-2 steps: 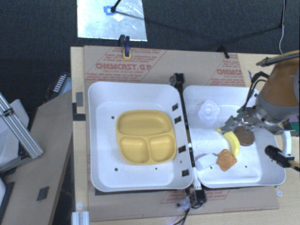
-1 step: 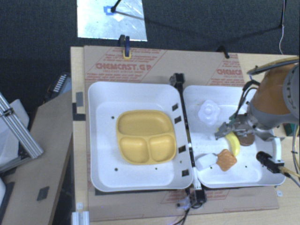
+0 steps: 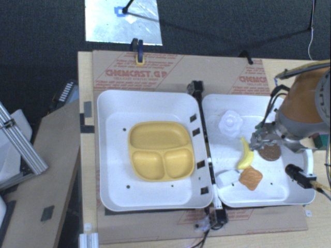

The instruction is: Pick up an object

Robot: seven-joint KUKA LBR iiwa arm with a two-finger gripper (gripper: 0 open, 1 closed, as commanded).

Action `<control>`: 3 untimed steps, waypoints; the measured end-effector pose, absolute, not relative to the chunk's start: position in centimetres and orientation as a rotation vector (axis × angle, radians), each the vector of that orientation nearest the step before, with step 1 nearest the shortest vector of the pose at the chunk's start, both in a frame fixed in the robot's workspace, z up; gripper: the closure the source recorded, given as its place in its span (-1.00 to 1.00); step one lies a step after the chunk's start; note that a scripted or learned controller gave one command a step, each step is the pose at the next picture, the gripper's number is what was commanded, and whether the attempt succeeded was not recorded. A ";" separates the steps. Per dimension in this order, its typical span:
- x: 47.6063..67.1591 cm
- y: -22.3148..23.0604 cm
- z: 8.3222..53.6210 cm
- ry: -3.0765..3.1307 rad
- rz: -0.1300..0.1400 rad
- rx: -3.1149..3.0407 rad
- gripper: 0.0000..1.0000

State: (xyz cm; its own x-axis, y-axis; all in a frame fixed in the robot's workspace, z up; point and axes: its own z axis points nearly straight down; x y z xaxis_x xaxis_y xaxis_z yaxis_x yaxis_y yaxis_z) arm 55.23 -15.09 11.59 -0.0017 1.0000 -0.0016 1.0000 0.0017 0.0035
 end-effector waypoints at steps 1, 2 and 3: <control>55.9 -15.5 16.1 2.222 0.004 2.215 1.00; 56.0 -15.6 21.5 2.222 0.005 2.213 1.00; 57.1 -10.1 22.8 2.230 0.006 2.209 1.00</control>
